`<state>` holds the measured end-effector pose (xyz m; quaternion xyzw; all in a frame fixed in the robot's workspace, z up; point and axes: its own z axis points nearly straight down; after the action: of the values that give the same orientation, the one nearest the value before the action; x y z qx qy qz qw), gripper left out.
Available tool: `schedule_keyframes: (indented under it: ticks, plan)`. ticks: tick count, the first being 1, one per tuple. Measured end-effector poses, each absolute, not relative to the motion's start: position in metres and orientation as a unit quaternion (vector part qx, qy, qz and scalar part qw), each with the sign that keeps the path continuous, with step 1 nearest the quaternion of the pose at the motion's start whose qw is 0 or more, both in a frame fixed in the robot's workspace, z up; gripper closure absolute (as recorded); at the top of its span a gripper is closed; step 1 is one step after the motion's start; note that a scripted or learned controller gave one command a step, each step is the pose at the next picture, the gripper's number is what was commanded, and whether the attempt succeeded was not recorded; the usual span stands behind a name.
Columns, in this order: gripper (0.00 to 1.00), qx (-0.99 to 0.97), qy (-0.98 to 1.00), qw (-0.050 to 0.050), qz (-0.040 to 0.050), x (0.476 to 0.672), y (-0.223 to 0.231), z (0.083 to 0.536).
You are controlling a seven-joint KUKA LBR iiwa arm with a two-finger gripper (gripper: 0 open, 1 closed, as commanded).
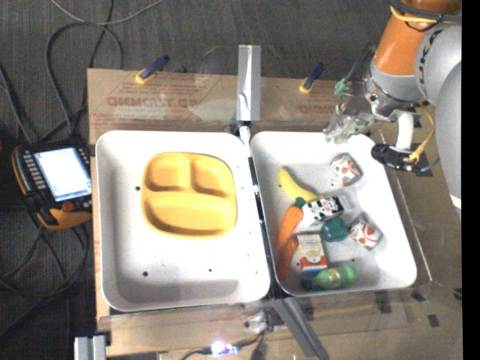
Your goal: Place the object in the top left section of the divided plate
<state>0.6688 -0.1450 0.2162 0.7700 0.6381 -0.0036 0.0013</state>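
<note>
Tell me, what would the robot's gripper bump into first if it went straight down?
Probably the right bin's white floor near its back rim. The gripper hangs above that spot, a little behind the small spotted carton; depth is hard to judge.

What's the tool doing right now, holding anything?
Tool: over the top right edge of the right bin; open or closed cannot be told, and nothing shows in it.

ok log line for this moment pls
gripper above right bin's top edge | nothing seen held | divided plate in left bin | toys in right bin
</note>
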Motion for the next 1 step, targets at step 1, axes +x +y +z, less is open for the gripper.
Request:
schedule_keyframes:
  ticks: [1]
  plan:
    - [1.0,0.76,0.65,0.001,-0.0014,0.6686,-0.1924,0.3242]
